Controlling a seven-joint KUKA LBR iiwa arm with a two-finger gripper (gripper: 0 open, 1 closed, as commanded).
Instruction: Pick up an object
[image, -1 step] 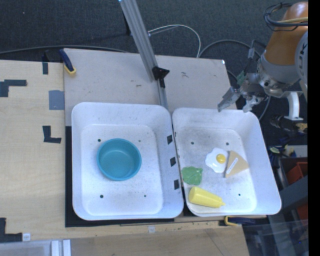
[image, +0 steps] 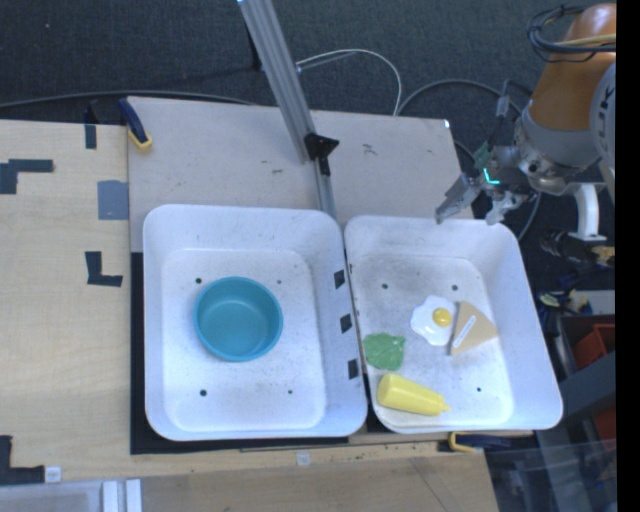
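My gripper (image: 472, 207) hangs over the far right corner of the right bin (image: 530, 330), open, with nothing between its two dark fingers. In that bin lie a fried egg toy (image: 435, 320), a tan wedge of cheese or cake (image: 473, 328) touching it on the right, a green leafy piece (image: 384, 350) and a yellow corn-like piece (image: 409, 396) near the front. All of them sit well in front of the gripper. A blue bowl (image: 238, 318) stands upright in the left bin (image: 160, 300).
A slanted metal pole (image: 290, 90) rises behind the bins, its foot where they meet. Cables trail over the dark floor behind the board. A blue-and-yellow clamp (image: 135, 125) sits at the board's far left corner.
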